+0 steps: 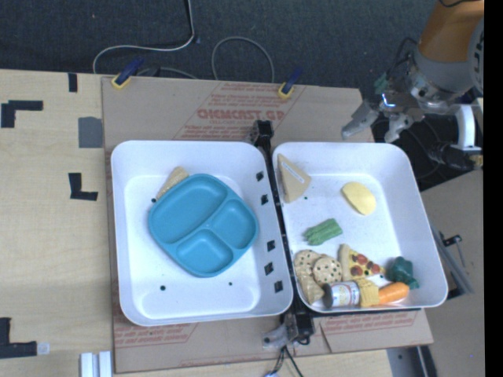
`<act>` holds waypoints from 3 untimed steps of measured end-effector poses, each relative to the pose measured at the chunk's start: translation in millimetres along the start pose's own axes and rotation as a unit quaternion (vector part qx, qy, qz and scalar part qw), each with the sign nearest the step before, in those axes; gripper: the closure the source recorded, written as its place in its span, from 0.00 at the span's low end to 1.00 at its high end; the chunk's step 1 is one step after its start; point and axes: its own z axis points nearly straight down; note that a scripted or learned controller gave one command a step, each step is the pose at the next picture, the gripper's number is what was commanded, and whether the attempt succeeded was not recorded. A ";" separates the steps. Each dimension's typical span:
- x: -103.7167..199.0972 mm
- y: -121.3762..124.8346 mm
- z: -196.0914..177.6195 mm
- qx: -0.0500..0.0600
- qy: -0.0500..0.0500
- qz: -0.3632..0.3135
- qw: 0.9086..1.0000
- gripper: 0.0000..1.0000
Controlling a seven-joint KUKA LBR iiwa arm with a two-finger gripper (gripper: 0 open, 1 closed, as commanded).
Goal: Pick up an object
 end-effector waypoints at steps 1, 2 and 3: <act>26.4 -47.7 157.2 0.009 0.002 0.001 1.000 0.00; 43.1 -96.5 195.1 -0.003 -0.001 0.001 1.000 0.00; 46.9 -47.2 193.0 -0.002 0.000 0.000 1.000 0.00</act>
